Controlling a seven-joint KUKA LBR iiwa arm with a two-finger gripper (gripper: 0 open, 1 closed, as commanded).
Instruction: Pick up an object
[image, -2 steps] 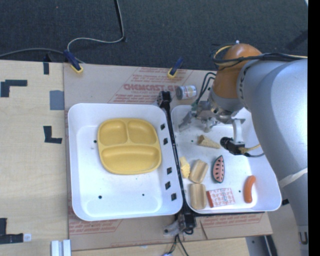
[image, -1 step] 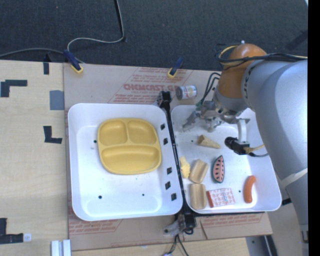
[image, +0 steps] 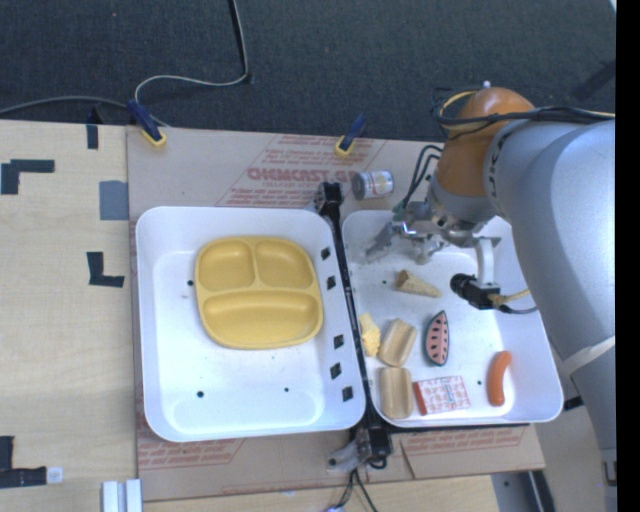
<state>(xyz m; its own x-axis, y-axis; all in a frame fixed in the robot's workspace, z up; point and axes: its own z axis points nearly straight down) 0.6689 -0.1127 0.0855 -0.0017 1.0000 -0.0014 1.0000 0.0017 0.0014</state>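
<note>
Gripper (image: 392, 240) sits low in the upper left of the right bin (image: 545, 400), fingers spread apart w/ nothing between them, tips on or just above the white floor. You've got the arm coming in from the right, orange band (image: 470, 150) above the wrist. Nearest item to the fingers is the tan wedge (image: 416, 285), just below and right of them, not touching. Further down that bin: yellow piece (image: 369, 335) by the divider, two bread-like rolls (image: 397, 342) and (image: 394, 391), watermelon slice (image: 437, 338), red-and-white packet (image: 441, 395), hot dog (image: 498, 378) at lower right. Left bin (image: 160, 400) holds the yellow divided plate (image: 258, 292), upper centre. Small jar (image: 373, 183) lies on the cardboard above the bins.
</note>
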